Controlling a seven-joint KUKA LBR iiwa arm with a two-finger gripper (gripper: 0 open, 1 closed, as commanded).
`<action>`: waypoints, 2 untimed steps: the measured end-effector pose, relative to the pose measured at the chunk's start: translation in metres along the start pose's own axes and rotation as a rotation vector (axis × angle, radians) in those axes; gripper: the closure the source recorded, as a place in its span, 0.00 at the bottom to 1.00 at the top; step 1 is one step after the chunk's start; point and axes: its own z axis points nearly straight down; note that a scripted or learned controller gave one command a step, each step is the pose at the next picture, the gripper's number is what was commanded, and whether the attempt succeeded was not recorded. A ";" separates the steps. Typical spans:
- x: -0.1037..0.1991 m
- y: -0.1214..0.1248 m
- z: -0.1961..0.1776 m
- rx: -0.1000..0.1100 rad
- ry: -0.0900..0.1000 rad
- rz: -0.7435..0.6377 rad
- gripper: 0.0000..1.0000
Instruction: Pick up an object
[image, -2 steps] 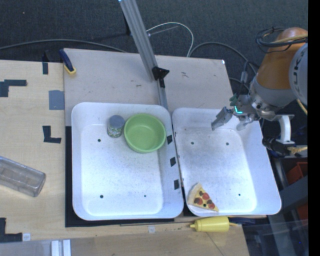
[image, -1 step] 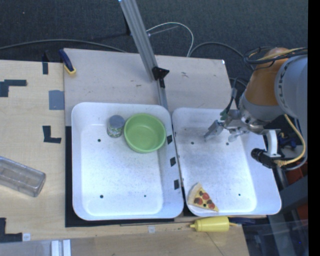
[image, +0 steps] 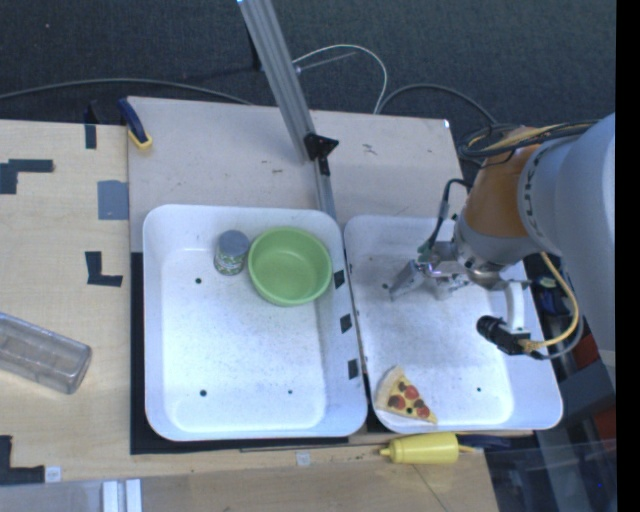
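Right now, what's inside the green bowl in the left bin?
Nothing shows inside the green bowl: its visible inner surface is plain green. It stands upright in the left bin, with a small can touching or nearly touching its left side. The bin floor beneath the bowl is covered.

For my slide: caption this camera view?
Arm's hand over right white bin with pizza-slice toy; green bowl, small can in left.

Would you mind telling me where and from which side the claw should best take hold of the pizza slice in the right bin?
The pizza slice lies flat in the right bin, near its front-left corner. Coming straight down from above, pinching across its narrow pointed end, probably suits it best; the bin wall crowds its left side.
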 end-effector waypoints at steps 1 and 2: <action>0.000 0.000 0.002 -0.007 -0.002 0.001 0.00; 0.001 0.000 -0.008 -0.006 0.000 0.000 1.00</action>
